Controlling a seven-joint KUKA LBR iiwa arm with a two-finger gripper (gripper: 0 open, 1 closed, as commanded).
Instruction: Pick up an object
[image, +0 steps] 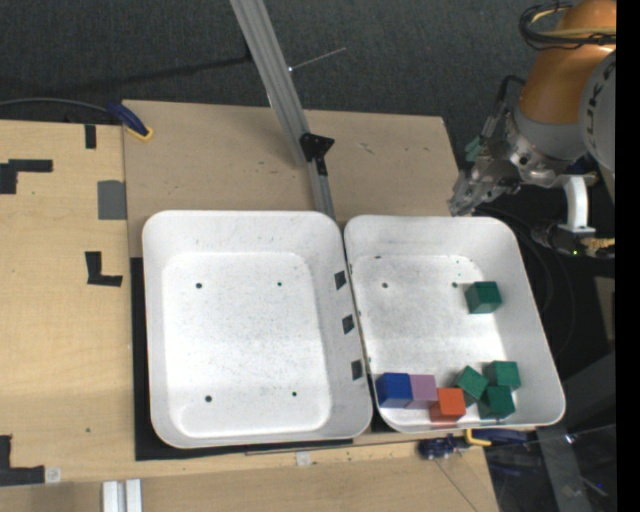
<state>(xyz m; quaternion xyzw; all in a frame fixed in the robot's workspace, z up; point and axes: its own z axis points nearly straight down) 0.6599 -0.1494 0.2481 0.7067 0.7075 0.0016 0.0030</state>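
The tool hangs at the frame's upper right; the lone green block sits directly below it. Whether it's spread, I can't tell.

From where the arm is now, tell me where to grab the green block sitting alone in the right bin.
Take the lone green block from straight above, closing on two opposite flat sides. It sits apart from the cluster at the bin's near edge and clear of the right bin walls, so there is likely room all round. The hand is beyond the bin's far rim.

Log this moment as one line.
gripper: above right bin far rim, nothing held | lone green block | other blocks: near edge
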